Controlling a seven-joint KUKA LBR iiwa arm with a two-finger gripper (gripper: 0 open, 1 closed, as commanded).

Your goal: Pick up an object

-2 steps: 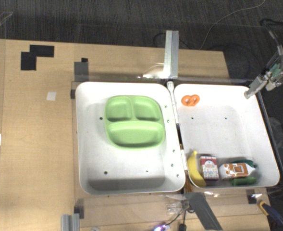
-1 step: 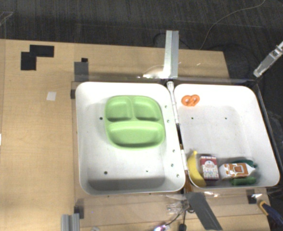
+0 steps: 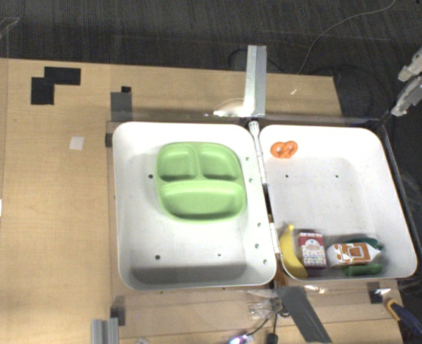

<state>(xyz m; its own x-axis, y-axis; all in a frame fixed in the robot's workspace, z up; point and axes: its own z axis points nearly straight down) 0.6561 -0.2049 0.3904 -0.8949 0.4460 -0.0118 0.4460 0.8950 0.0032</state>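
The right bin holds an orange pretzel-shaped toy in its far left corner. Along its near edge lie a yellow banana, a small red carton, an orange and white carton and a green item, all close together. My gripper is a pale shape outside the bin, beyond its far right corner, over the dark floor. It is well apart from every object.
The left bin carries a green divided plate near its middle. A metal post rises behind the seam between the bins. Bare wooden bench stretches to the left.
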